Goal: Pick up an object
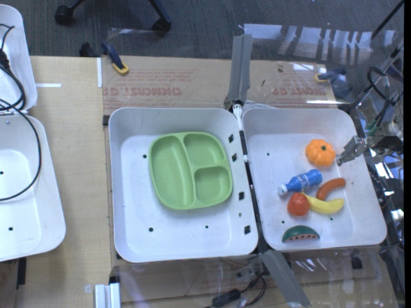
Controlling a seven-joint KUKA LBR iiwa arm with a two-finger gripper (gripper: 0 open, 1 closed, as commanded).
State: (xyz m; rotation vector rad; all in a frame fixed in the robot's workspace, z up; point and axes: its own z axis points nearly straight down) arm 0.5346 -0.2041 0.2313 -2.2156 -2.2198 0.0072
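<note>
Gripper (350,151), jaw state indeterminate, sits at right bin (270,124) edge, just right of orange pumpkin (320,153).

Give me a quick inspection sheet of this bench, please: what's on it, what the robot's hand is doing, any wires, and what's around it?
Surface: wooden bench bearing two white bins side by side.
Job's things: right bin holds a toy pumpkin, blue bottle, sausage, tomato, banana and watermelon slice.
Clutter: green divided plate in the left bin; a blue-and-yellow clamp on the bench's far edge.
Grippers: gripper hangs at the right bin's right side, beside the pumpkin; nothing seen between its fingers.
Cables: black cable over the white tubs at left.
Surroundings: grey carpet, chair base.
</note>
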